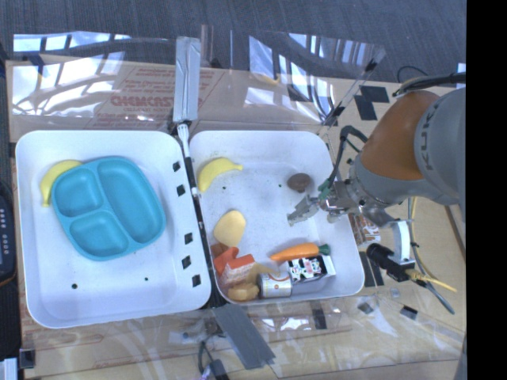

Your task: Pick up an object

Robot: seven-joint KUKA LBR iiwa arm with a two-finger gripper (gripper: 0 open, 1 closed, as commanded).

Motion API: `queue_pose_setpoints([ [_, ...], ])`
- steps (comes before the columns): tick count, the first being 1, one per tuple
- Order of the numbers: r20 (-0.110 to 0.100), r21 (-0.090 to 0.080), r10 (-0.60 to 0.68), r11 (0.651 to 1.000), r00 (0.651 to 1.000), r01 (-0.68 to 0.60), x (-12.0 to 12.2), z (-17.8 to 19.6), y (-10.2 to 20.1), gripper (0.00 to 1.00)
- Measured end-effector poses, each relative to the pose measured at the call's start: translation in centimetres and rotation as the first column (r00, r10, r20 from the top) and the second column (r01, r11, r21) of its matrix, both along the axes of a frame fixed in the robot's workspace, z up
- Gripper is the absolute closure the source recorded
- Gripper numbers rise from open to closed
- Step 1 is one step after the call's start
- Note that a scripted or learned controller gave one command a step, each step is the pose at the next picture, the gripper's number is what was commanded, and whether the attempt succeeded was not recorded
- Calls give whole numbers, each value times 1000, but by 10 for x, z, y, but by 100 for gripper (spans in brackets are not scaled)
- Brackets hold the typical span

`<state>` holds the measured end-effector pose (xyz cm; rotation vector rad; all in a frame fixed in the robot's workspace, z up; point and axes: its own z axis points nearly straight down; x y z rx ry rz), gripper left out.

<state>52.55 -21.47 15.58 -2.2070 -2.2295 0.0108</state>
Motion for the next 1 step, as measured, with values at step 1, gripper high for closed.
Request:
queue_pose_setpoints([
  [1,7,2,188,982,982,-188,50,-16,4,0],
])
